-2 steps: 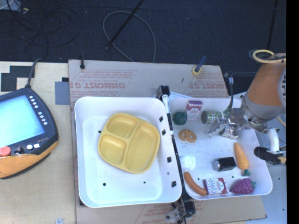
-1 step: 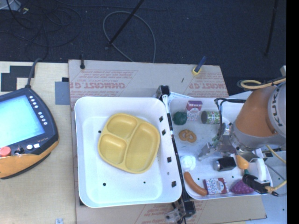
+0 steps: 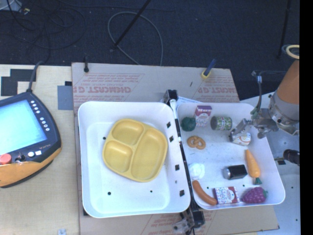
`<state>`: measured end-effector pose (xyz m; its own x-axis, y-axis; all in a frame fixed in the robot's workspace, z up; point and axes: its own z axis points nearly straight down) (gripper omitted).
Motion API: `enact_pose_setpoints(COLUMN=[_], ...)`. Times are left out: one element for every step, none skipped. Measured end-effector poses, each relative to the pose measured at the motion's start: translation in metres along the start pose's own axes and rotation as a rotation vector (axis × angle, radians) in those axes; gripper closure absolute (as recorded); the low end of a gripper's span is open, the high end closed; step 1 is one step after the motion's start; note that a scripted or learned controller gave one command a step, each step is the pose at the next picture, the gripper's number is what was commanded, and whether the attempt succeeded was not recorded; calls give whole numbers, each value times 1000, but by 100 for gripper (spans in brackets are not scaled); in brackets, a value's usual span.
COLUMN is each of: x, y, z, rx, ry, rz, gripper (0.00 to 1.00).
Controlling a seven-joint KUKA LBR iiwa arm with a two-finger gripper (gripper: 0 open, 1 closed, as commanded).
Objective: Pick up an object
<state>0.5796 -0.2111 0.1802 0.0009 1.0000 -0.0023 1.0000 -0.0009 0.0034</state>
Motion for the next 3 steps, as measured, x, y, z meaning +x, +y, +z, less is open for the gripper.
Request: enact_pose_setpoints(x=[2,23,22], y=[-18,-71,-71], z=[92,91,81], rx=[1,5,5], ry=[4,5,6], rz=[-2,-1,7], gripper=[0,0,100])
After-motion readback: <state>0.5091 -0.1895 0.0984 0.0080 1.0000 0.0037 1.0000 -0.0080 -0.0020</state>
